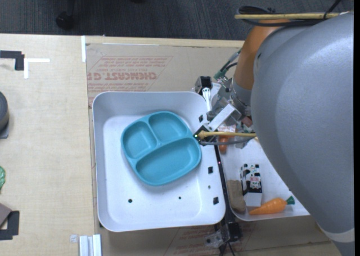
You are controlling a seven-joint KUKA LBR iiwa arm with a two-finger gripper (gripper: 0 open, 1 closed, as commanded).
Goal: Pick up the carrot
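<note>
The carrot [269, 206], orange with a green tip, lies near the front edge of the right bin [264, 190]. My gripper [224, 132] hangs over the back left part of that bin, close to the wall shared with the left bin and well behind the carrot. A small orange bit [223, 144] shows just under the gripper; I cannot make out what it is. The arm [304, 114] hides most of the right bin.
A blue divided plate [162, 147] lies in the left bin [112, 204]. In the right bin a black-and-white box [251, 180] and a brown flat piece [236, 198] sit just left of and behind the carrot.
</note>
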